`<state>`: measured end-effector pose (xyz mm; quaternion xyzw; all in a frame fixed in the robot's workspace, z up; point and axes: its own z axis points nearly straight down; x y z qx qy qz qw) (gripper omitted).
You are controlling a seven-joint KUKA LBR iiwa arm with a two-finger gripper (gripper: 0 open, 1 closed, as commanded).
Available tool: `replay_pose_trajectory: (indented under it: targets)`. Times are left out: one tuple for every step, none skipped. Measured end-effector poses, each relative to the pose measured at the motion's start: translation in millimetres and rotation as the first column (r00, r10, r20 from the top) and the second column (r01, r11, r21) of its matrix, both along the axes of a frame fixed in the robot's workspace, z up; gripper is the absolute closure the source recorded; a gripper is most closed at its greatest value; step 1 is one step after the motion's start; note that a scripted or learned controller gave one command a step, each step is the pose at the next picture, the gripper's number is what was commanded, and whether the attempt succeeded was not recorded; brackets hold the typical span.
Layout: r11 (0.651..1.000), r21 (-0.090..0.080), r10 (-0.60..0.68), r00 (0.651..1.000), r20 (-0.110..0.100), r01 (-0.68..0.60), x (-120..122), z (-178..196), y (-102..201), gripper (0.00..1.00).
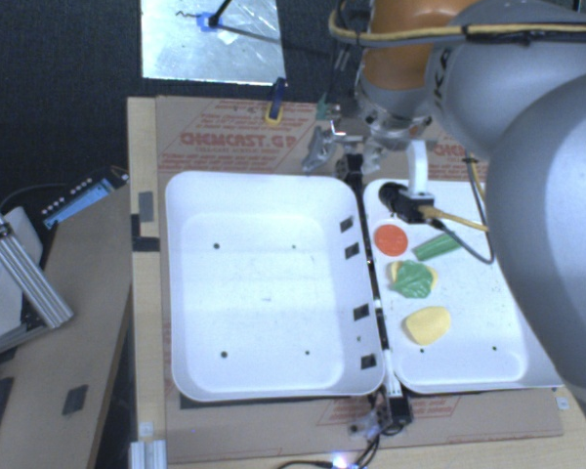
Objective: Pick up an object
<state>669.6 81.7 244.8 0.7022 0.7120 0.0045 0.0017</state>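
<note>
yellow piece (427, 324): front of right bin (479, 345) | red disc (391, 238): near hand (350, 164), apart | hand: at bin's far rim, grip cannot tell

The arm (532, 115) is built of broad, rounded shells in smooth pale grey, with a glossy orange band (415, 8) wrapped above the wrist. A thin dark cable (508, 31) with a yellowish edge curves across that band. Below it the wrist narrows into silvery metal parts at the pincer (344, 159).
</note>
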Motion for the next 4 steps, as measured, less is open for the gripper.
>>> replay_pose_trajectory:
  targets:
    - [1.000,-0.004,-0.004,1.000,-0.003,0.004,0.1,7.4,-7.2,1.00]
    - [1.000,-0.003,-0.007,1.000,0.006,0.008,0.1,125.9,-19.8,1.00]
    - [1.000,-0.003,-0.007,1.000,0.010,0.007,-22.3,272.4,-34.8,1.00]
    - [1.000,-0.005,-0.014,1.000,-0.002,0.014,-0.6,292.4,-52.9,1.00]
